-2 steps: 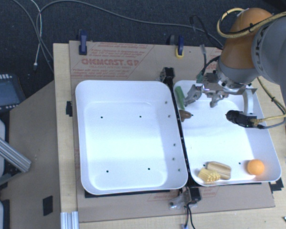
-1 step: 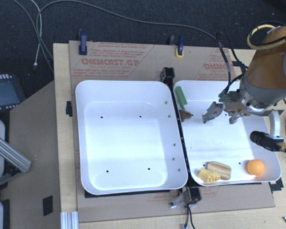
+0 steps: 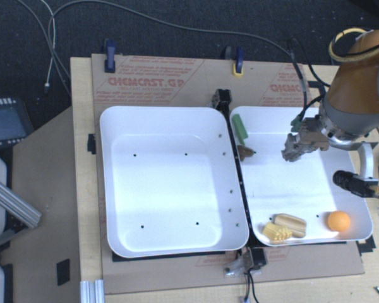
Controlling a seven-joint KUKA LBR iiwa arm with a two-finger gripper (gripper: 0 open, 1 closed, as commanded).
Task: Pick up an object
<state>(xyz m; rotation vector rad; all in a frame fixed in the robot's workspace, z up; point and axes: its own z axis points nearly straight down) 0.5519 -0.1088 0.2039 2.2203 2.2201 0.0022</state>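
Note:
My gripper [image 3: 295, 151] hangs over the upper middle of the right bin [image 3: 271, 188], reaching in from the right. Nothing shows between its fingers. A green cylinder [image 3: 240, 129] lies along the bin's left wall, with a small brown object [image 3: 245, 150] just below it, left of the gripper. At the bin's front lie a tan bread-like roll [image 3: 290, 221] and a yellow corn piece [image 3: 276, 233] side by side. An orange ball [image 3: 338, 221] rests in the front right corner.
The left bin [image 3: 120, 169] stands beside the right one, divided by a black rail [image 3: 235, 163]. Blue clamps [image 3: 109, 54] hold the board at the back. A black fixture [image 3: 354, 183] sits at the right bin's right edge.

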